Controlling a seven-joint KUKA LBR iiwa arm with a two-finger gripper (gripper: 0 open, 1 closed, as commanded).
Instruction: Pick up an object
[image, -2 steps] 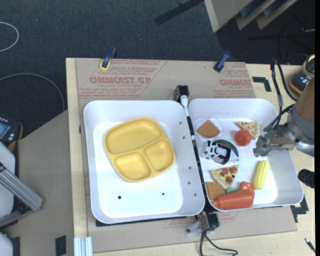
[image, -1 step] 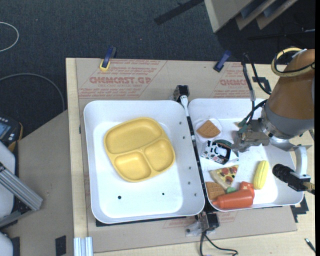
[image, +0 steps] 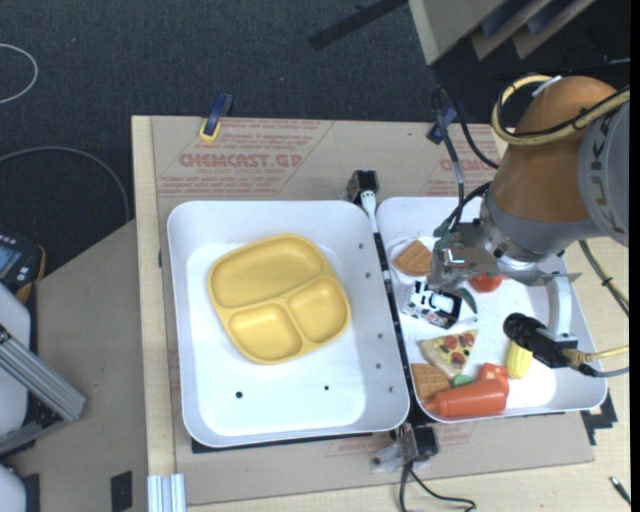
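A divided plate lies in the left bin; toy foods crowd the right bin.

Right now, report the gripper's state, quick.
Gripper: down in the right bin, just above a small black-and-white object; whether it is open or closed cannot be told, and nothing shows held.

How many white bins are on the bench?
2. The shallow white left bin holds a yellow divided plastic plate; the shallow white right bin holds toy food, under the grey-and-orange arm. None seem hidden.
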